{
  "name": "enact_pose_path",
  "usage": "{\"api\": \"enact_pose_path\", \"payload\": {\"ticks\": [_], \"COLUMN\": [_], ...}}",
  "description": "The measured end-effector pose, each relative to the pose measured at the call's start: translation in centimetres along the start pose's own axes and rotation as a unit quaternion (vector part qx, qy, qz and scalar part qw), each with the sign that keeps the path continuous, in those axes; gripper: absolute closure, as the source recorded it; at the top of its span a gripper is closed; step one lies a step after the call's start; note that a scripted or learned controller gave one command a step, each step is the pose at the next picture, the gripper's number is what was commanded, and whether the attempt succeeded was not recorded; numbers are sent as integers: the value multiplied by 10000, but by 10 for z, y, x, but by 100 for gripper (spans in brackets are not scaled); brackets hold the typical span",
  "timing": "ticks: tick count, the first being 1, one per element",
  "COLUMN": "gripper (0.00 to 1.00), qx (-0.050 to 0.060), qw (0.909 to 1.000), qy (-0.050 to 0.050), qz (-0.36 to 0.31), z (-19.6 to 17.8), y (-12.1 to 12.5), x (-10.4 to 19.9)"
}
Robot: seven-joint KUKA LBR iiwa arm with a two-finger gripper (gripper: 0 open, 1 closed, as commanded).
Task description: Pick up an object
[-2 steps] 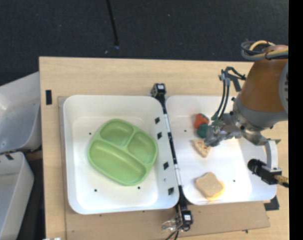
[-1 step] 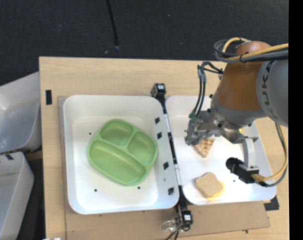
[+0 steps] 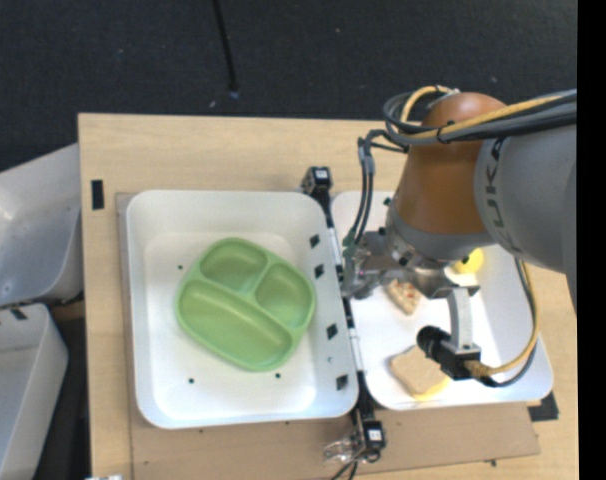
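Left bin [image 3: 143, 388] holds a green divided plate [image 3: 245, 304] at centre. Right bin [image 3: 513, 368] holds a tan slice [image 3: 413, 371] at 6 o'clock and a small crumbly piece [image 3: 404, 295] at centre. The arm [image 3: 453, 168] bends over it, with the gripper [image 3: 361, 273] low at 9 o'clock. I cannot tell how far open it is or whether it holds anything.

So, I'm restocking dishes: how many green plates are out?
1. The green plate lies in the middle of the left bin; the arm covers part of the right bin, so another could hide there.

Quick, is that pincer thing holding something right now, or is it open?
Pincer: cannot be told; the arm's orange-banded wrist hangs over it, low above the right shallow white bin.
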State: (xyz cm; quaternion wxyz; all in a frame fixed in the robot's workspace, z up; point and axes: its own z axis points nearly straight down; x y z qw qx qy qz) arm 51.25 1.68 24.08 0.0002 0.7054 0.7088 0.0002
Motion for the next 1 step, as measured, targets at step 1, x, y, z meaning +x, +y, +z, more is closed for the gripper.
{"api": "enact_pose_path", "payload": {"ticks": [1], "gripper": [100], "qx": [7], "qw": [10000], "qy": [11], "qz": [-17], "z": [-5], "y": [-12], "x": [52]}}
